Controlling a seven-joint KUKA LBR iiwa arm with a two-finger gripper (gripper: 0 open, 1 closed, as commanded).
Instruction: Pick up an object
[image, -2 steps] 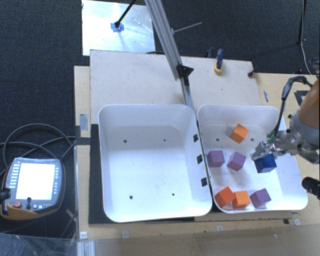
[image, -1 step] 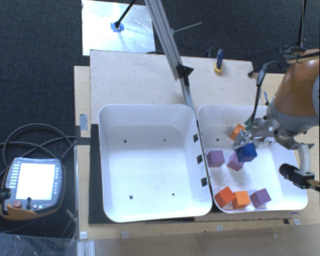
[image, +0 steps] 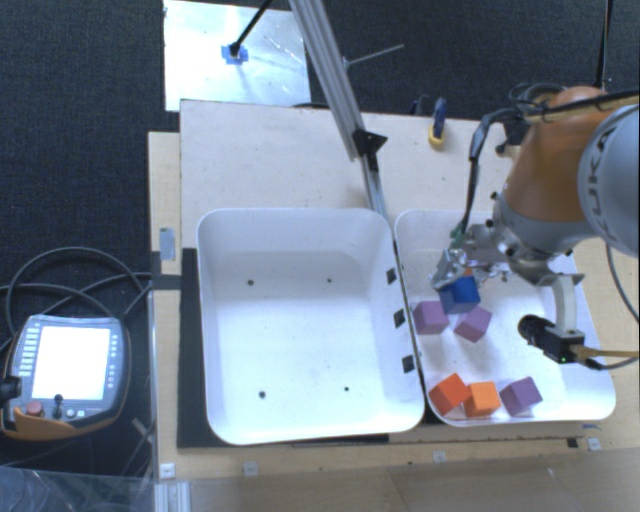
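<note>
While end effector (image: 458, 275) meets one blue cube (image: 461, 293), three purple cubes (image: 431, 317), two orange cubes (image: 450, 392)

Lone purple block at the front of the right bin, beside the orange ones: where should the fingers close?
Come straight down on the purple block and grip its near and far faces. An orange block touches its left side, so closing left-right looks blocked.

Left white bin (image: 300, 330) sits on the table (image: 260, 150), touching the right white bin (image: 590, 400) along one edge (dark specks on its floor). Teach pendant (image: 65, 375) lies off the table's left side, looped black cable (image: 60, 265) around it. Slanted metal pole (image: 335, 85) crosses the table's far part. Small yellow-and-blue clamp (image: 438, 125) near far edge.
</note>
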